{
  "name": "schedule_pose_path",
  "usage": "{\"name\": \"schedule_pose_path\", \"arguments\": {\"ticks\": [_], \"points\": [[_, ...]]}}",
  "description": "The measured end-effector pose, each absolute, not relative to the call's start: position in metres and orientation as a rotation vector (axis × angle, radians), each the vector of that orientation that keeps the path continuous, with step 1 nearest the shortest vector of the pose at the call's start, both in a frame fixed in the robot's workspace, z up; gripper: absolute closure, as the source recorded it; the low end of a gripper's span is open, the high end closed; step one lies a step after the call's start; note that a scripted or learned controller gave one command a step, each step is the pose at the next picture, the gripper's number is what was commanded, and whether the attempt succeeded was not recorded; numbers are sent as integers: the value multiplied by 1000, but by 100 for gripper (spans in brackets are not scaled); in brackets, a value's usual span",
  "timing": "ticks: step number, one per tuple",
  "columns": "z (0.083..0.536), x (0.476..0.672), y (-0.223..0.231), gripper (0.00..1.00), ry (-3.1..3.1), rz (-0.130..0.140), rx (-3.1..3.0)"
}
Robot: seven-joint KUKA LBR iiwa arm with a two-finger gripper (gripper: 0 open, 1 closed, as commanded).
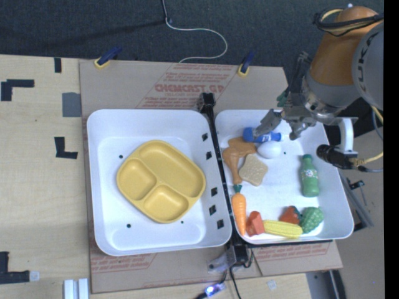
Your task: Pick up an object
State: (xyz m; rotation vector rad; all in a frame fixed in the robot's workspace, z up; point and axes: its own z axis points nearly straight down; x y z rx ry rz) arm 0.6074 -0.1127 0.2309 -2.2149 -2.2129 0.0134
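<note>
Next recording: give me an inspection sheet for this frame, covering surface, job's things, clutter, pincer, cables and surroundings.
Surface: two white bins, left bin and right bin, on cardboard.
Job's things: right bin holds white egg, blue piece, bread slice, green bottle, carrot, corn cob, broccoli.
Clutter: yellow divided plate in left bin.
Pincer: pincer over the right bin's far side, above the egg; nothing seen between its fingers.
Cables: white cable on dark floor.
Surroundings: two clamps on the cardboard's far edge.
</note>
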Motion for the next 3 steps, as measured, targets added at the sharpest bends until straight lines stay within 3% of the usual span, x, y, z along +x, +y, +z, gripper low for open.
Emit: {"name": "schedule_pose_path", "arguments": {"ticks": [1,3], "points": [[238,610,-113,0,-2222,1,-2219],[144,599,-120,0,-2220,7,-2218]]}}
